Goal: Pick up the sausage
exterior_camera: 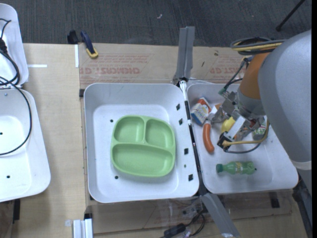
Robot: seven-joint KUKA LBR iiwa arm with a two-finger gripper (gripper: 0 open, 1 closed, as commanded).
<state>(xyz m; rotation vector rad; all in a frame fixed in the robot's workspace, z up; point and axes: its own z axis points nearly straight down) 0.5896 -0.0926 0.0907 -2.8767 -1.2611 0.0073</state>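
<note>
Camera view: red print on the cardboard sheet behind the bins is upside down and too blurred to read. A green divided plate lies in the left bin. In the right bin, the sausage lies near the left wall, just below a small carton whose label is illegible. The gripper hangs just right of both; I cannot tell whether it is open or closed. A green bottle lies nearer the front.

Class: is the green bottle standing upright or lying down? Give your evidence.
Lying down: the green bottle stretches its whole length flat across the floor of the right bin.
</note>
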